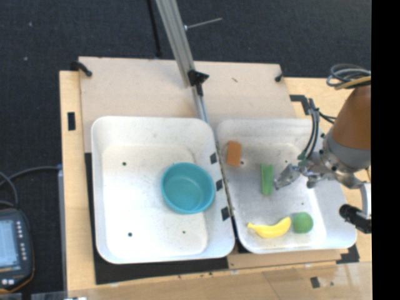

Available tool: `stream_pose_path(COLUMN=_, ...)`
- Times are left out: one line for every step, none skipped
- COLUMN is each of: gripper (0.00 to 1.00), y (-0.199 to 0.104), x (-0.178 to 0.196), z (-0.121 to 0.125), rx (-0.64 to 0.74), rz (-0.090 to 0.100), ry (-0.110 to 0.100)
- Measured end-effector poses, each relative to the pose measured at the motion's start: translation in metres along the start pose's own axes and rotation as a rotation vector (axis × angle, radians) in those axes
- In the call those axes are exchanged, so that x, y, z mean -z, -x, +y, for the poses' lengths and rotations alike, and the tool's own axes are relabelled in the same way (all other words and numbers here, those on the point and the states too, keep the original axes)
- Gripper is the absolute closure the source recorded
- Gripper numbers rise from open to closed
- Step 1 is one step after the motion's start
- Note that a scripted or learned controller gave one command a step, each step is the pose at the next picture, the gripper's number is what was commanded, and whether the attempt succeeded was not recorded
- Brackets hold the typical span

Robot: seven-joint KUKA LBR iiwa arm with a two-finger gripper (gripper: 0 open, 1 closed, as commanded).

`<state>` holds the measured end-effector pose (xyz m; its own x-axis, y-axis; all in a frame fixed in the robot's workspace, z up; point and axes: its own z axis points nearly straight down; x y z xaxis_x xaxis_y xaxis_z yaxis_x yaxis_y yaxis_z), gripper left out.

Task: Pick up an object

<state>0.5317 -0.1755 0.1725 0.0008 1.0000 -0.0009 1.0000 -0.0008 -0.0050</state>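
You see two white bins: the left bin (112, 167) holds a blue bowl (188, 187); the right bin (250, 133) holds a yellow banana (270, 228), a green ball (302, 222), a green block (267, 179) and an orange block (234, 153). The gripper (289, 175) hangs just beside the green block; its jaws are too blurred to judge, seemingly gripping nothing.

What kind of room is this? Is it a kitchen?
Probably not a kitchen; it looks like a robot test bench in a lab. A robot arm reaches over two white bins holding toy-like things such as a banana and a blue bowl, on a wooden bench.
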Motion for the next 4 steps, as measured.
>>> stream_pose_path(gripper=0.0, y=0.003, x=-0.063, z=0.0, rx=0.0, rz=0.0, ry=0.0)
stream_pose_path(gripper=1.0, y=0.004, x=-0.048, z=0.003, rx=-0.005, rz=0.0, ry=0.01)
stream_pose_path(gripper=1.0, y=0.014, x=0.011, z=0.0, rx=-0.004, rz=-0.002, ry=0.013)
stream_pose_path(gripper=1.0, y=0.009, x=0.074, z=0.001, rx=0.005, rz=-0.002, ry=0.015)
